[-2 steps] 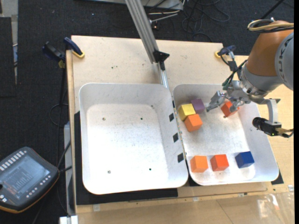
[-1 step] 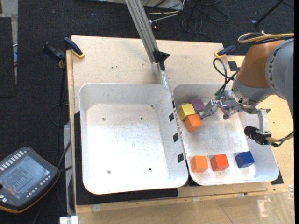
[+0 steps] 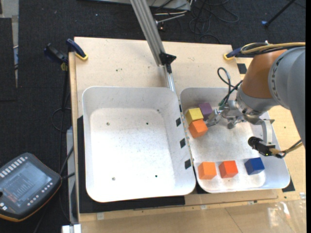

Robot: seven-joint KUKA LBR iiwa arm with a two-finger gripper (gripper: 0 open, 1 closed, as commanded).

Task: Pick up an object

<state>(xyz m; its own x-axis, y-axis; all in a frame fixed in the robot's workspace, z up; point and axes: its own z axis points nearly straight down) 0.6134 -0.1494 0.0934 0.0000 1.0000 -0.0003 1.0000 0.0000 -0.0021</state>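
My gripper (image 3: 212, 121) reaches in from the right over the upper part of the right bin (image 3: 272, 181). Its tips sit just right of a tight cluster of blocks: a yellow block (image 3: 194, 114), a purple block (image 3: 205, 108) behind it and an orange block (image 3: 198, 128) in front. The tips seem to touch the orange block's right side. Nothing shows between the fingers. Along the bin's front lie an orange block (image 3: 207, 170), a red-orange block (image 3: 228, 168) and a blue block (image 3: 254, 166).
The left bin (image 3: 97, 130) lies beside the right one, sharing a raised middle rim. A metal pole (image 3: 150, 30) slants down from the top to the bins' junction. Clamps sit at the bench's back corners. A handheld pendant (image 3: 24, 183) rests at lower left.
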